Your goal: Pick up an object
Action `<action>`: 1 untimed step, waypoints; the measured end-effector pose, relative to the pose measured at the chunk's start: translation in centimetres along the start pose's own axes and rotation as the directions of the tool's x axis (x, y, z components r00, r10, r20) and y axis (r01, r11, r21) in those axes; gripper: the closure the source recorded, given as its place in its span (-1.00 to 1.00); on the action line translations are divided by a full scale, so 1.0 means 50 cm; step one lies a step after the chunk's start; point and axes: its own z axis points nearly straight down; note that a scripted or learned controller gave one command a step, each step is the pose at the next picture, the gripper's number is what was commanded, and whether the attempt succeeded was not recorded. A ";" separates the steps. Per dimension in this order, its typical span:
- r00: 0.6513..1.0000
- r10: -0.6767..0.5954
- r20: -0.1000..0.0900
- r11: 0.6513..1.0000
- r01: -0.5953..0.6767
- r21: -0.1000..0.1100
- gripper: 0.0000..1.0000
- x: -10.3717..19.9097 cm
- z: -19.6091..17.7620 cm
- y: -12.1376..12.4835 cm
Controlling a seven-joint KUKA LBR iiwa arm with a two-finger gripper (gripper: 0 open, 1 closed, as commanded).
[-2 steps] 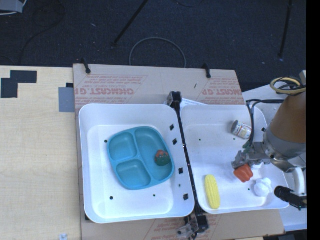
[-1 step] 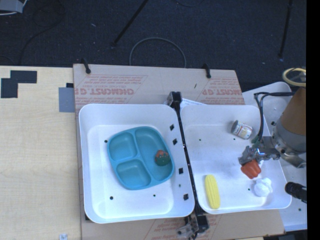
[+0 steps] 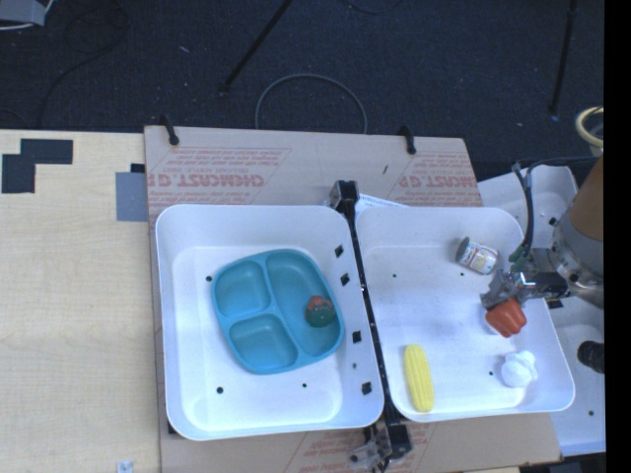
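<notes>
In the right bin (image 3: 449, 402), my gripper (image 3: 505, 300) reaches in over the right wall. It is shut on an orange-red toy pepper (image 3: 507, 319), which sits between the fingertips close to that wall. Also in this bin are a yellow corn cob (image 3: 419, 376) near the front, a small jar (image 3: 477, 255) lying on its side at the back, and a white lump (image 3: 517, 369) in the front right corner. The left bin (image 3: 187, 402) holds a blue divided plate (image 3: 258, 338) with a small green and red toy (image 3: 318, 310) in its right compartment.
A black divider clip (image 3: 360, 299) runs between the two bins. Cardboard (image 3: 246, 170) lies under both bins. Cables and the arm's grey body (image 3: 582, 254) crowd the right edge, beyond the right bin's wall.
</notes>
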 end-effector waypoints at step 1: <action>1.000 0.000 0.000 1.000 0.000 0.000 1.00 -0.002 -0.105 0.001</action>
